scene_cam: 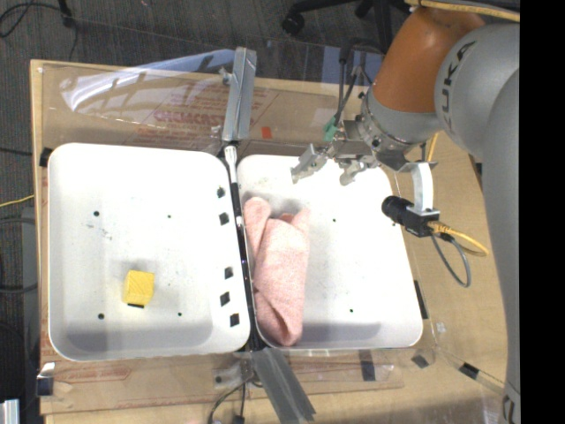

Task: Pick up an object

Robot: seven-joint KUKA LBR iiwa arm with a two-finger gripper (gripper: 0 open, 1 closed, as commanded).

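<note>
A folded pink cloth lies along the left side of the right bin, next to the divider. A small yellow block rests on the floor of the left bin, toward its front left. My gripper hangs over the back of the right bin, above and to the right of the cloth's top end. Its two fingers are spread apart with nothing between them.
A metal rail runs between the bins and up over the clear sheet at the back. A black and yellow cable connector hangs off the arm at the right bin's right rim.
</note>
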